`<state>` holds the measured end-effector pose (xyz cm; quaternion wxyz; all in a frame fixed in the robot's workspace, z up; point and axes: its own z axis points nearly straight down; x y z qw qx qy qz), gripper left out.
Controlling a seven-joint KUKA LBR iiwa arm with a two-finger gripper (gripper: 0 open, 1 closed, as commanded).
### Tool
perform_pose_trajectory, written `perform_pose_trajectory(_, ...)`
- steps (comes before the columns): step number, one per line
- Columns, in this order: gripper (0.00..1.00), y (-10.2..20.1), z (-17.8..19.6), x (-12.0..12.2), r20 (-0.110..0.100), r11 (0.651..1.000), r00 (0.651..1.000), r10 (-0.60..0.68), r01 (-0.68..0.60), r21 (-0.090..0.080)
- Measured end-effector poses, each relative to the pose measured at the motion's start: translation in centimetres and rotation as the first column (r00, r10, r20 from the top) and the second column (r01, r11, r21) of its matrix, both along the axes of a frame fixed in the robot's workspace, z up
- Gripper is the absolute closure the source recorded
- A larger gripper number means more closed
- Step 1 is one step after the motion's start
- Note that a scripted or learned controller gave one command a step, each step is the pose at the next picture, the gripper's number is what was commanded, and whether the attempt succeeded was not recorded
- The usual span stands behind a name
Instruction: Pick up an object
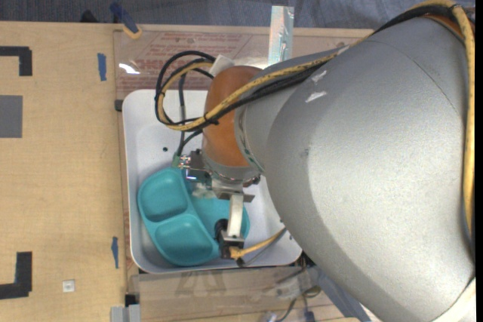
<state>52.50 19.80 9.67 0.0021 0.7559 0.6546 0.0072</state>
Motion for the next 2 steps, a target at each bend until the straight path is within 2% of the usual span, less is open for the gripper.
perform_pose_trajectory(1,1.0,2.2,10.3,3.3,-0.011,0.937,0.937,-0.35,0.349,-0.004)
perform_pose_trajectory(2,1.0,2.6,0.9,-1.9,-0.017,0.792,0.792,-0.61,0.61,-0.011)
